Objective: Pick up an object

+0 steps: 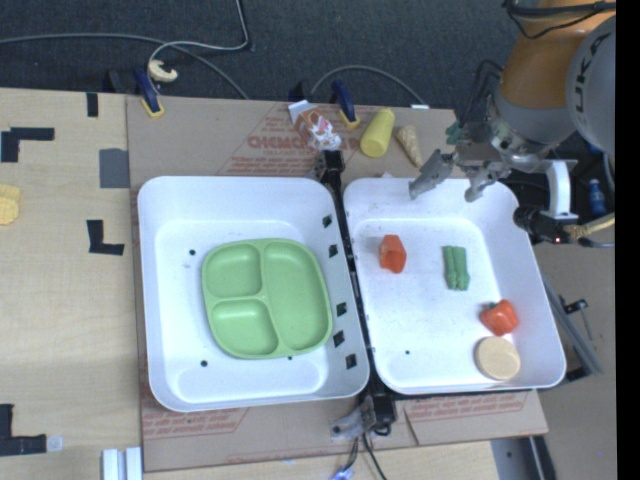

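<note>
The green divided plastic plate (266,297) lies in the left shallow white bin (165,268); the right shallow white bin (530,298) holds four things — a small orange-red block (392,254) left of the green bean-like piece (456,267), a red-orange chunk (500,317) behind a round tan disc (497,358).

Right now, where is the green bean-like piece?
The green piece lies in the right bin, near its middle, right of the orange-red piece and up-left of the red piece.

Looks like a robotics lab bench, not anybody's kitchen. A big grey and orange robot arm (555,58) hangs over two white bins (160,268) clamped onto a cardboard sheet (250,138), with cables (200,48) trailing across the dark floor and black tape marks (100,238) stuck on the wooden tabletop. The food in there is plastic toy stuff, like the green divided plate (266,297).
</note>
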`<state>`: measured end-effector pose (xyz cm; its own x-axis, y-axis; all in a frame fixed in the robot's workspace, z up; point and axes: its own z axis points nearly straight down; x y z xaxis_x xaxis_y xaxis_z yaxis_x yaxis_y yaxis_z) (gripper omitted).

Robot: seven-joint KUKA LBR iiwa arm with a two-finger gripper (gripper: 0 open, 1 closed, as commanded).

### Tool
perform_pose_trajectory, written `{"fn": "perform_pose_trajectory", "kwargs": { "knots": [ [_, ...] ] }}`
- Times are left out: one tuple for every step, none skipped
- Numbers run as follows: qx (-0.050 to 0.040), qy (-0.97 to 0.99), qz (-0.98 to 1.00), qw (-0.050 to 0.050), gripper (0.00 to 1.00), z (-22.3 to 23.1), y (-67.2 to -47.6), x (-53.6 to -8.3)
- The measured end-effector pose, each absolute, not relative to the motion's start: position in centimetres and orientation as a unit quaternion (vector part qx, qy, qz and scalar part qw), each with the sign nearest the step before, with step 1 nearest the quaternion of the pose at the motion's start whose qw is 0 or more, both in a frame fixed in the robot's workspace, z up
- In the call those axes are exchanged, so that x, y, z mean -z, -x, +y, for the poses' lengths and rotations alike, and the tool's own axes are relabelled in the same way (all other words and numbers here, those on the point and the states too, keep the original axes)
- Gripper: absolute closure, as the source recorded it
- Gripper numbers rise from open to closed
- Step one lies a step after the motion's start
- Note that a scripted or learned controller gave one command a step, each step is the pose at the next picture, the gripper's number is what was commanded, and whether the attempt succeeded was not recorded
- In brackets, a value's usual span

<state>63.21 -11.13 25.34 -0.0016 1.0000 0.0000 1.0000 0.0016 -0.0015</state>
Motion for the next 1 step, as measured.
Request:
{"fn": "perform_pose_trajectory", "kwargs": {
  "knots": [
    [0.0007,0.707,-0.708,-0.001,0.0,-12.27,-61.52,-8.63]
  ]
}}
